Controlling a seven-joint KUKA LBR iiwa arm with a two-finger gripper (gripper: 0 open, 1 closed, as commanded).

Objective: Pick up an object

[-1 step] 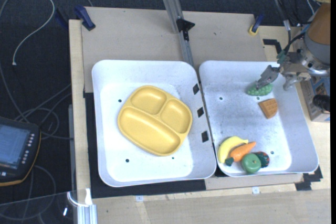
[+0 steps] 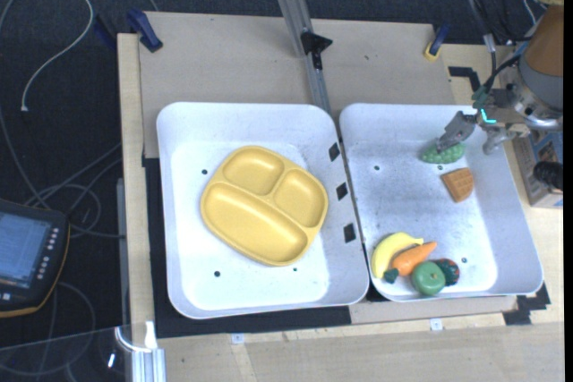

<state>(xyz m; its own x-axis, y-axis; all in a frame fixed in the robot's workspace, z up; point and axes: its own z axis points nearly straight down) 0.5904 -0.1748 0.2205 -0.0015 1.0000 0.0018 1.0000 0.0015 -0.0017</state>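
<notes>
Gripper (image 2: pixel 473 131): hovering at the right bin (image 2: pixel 501 219), fingers spread.
Green object (image 2: pixel 442 154): lying beside one fingertip (long axis left-right), not pinched.

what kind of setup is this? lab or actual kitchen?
Most likely a robotics lab bench, not a kitchen. Two white bins sit on a clamped wooden board, the food in the right bin looks like toys, such as the banana and carrot, and a control pendant with loose cables lies at the left.

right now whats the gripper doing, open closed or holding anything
gripper: over the right bin, by the green thing; open or closed cannot be told.
</notes>
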